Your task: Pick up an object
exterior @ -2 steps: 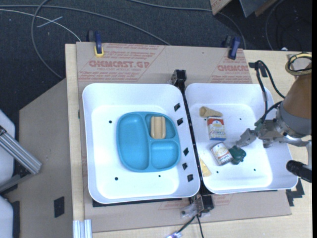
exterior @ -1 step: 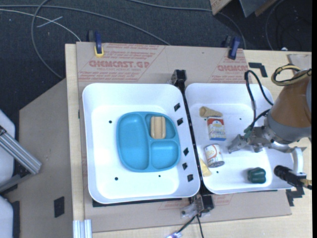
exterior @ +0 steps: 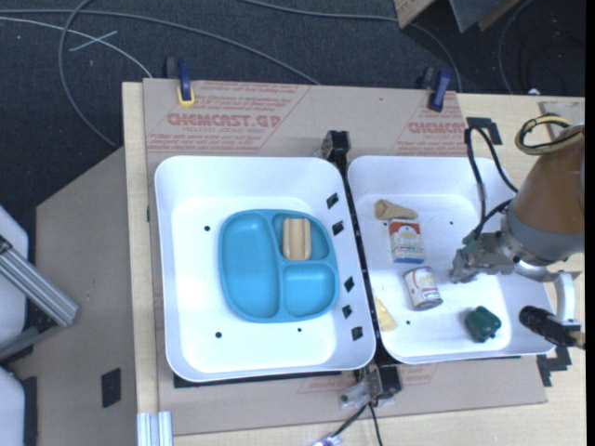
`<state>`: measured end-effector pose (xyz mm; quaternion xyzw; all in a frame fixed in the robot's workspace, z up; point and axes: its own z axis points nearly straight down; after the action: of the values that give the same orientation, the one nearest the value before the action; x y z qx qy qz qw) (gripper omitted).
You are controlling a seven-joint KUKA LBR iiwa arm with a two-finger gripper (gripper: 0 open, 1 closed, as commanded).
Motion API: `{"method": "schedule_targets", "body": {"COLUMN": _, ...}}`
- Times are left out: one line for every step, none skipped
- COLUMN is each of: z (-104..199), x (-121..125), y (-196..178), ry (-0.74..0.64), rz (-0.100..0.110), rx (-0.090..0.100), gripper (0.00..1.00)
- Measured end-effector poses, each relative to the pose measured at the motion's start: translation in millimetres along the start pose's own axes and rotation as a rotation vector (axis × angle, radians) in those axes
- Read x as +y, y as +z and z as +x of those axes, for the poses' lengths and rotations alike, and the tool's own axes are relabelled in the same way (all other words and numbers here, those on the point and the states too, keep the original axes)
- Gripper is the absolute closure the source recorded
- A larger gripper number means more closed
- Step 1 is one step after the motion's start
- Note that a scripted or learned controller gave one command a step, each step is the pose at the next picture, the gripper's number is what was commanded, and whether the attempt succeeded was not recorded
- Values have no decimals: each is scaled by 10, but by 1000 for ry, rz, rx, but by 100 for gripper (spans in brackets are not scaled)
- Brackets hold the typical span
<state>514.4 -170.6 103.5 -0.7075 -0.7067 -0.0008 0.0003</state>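
Five loose items sit in the right bin (exterior: 437, 179) by our count: 1 small can (exterior: 423, 288), 1 red-and-white carton (exterior: 407, 242), 1 tan cone-shaped piece (exterior: 396, 211), 1 dark green object (exterior: 482, 323) and 1 yellowish wedge (exterior: 385, 316) at the bin's left wall. The can lies on its side near the bin's middle, just left of the end effector (exterior: 472, 263); the carton is up-left of it, the green object below-right. We can't tell if the end effector is open or closed, since its tip is too small and dark to read, and we see nothing gripped. The left bin (exterior: 186, 249) holds 1 blue divided tray (exterior: 246, 268) w/ 1 tan block (exterior: 296, 239) in its upper-right compartment. Both bins rest on the worktop (exterior: 232, 110).
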Motion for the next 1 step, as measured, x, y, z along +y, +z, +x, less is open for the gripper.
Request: {"method": "schedule_targets", "body": {"z": -21, "x": 2, "y": -432, "ry": -2, "rz": -4, "rx": -3, "gripper": 100}}
